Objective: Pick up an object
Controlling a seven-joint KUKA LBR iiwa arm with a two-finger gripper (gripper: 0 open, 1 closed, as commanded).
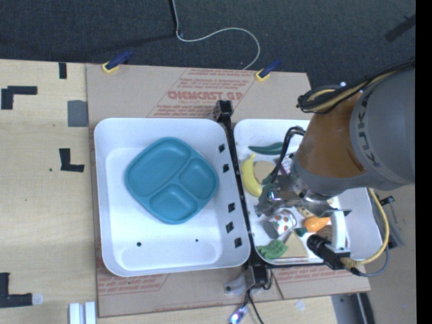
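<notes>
**Reaching into the right bin, nothing gripped yet**

I am hanging low over the right shallow white bin (378,238), my grey arm with its orange band (337,144) covering much of it. My jaws (280,211) are sitting down among the clutter near the bin's left wall, and I cannot tell whether they are spread or pressed together (the wrist and cables are hiding the tips). Nothing is showing plainly between them, so I am judging this as the approach step, before any grasp.

The candidates are lying close around me: a yellow banana-shaped toy (250,176) just beside the divider, a dark green curved piece (268,148) above it, a small orange item (316,223) and a green leafy bit (273,250) near the front edge. The blue sectioned plastic plate (172,179) is resting alone in the left white bin (111,181), well apart from me.

Next I am needing to settle on one piece, close squarely around it, and lift straight up without snagging its neighbours.
</notes>
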